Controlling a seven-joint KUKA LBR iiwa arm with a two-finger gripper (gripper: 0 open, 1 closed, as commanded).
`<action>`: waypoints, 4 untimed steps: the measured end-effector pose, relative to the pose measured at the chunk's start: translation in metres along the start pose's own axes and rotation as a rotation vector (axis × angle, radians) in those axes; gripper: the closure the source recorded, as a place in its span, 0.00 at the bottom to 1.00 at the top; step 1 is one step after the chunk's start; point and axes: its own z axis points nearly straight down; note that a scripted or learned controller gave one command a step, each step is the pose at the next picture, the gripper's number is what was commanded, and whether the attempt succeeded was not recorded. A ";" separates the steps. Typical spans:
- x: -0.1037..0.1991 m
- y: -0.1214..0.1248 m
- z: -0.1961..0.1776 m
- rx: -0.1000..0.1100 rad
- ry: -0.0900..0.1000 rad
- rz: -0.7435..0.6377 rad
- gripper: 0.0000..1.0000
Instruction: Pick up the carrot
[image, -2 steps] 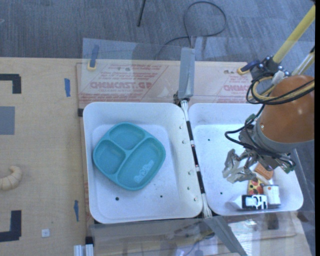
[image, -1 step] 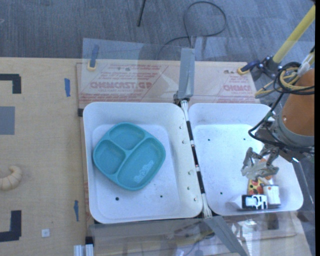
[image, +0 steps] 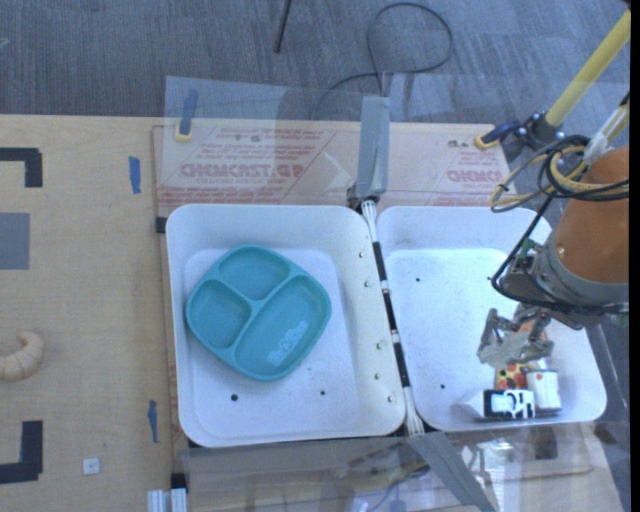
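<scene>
My gripper (image: 516, 340) hangs low over the right bin (image: 440, 300), near its front right corner. Just below its tip in the view lies a small orange piece (image: 511, 377) that looks like the carrot, partly hidden by the gripper. Whether the gripper touches it is unclear. A white and black box-like item (image: 520, 403) lies right beside the orange piece, against the bin's front wall.
A teal divided plate (image: 258, 311) lies in the left bin (image: 340, 400). A pale croissant-shaped item (image: 20, 356) rests on the wooden bench at far left. Yellow and black cables (image: 545, 150) run behind the right bin beside the arm.
</scene>
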 end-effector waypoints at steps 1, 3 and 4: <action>0.064 -0.034 -0.005 0.001 -0.001 -0.369 1.00; 0.034 -0.046 0.006 -0.001 -0.002 -0.777 1.00; 0.025 -0.006 0.009 -0.005 -0.001 -0.987 1.00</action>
